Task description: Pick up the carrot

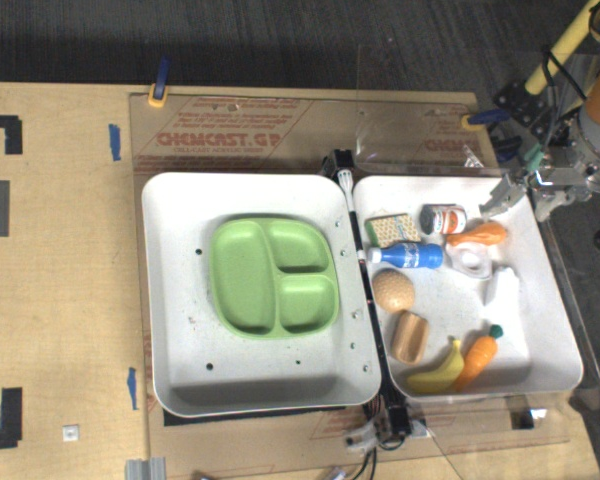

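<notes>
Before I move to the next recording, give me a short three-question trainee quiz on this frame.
1. Multiple choice: which bin holds the carrot? A) the left bin B) the right bin
2. True or false: the green divided plate shares a bin with the carrot.
3. Fill the blank: the yellow item touching the carrot's left side is a ____.

Key: 1. B. 2. False; the plate lies in the left bin. 3. banana. Note for the trainee: the gripper sits over the right bin's far corner, well away from the carrot in the near part.
</notes>
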You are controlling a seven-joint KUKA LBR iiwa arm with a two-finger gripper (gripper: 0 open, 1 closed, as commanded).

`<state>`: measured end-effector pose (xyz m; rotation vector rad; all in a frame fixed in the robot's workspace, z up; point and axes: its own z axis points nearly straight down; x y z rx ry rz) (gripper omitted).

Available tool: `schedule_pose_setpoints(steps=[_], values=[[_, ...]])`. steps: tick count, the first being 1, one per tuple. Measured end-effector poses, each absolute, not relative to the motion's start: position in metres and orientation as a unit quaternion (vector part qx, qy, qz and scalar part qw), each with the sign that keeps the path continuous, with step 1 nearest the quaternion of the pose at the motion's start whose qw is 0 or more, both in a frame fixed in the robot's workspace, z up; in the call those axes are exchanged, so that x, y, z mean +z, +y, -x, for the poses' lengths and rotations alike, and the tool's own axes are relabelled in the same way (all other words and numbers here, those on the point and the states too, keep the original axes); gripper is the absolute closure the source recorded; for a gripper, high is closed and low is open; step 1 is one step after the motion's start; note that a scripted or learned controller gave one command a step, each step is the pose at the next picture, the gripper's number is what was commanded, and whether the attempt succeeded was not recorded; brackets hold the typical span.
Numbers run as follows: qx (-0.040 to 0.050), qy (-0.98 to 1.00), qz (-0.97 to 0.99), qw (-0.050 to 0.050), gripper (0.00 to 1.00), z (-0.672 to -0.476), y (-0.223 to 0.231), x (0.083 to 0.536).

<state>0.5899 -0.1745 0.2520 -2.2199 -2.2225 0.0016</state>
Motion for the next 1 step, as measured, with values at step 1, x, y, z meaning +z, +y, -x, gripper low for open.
schedule_pose_setpoints(steps=[1], values=[[0.0016,-0.721,0.693,0.002,0.0,-0.5191,-0.1827,0.1977]])
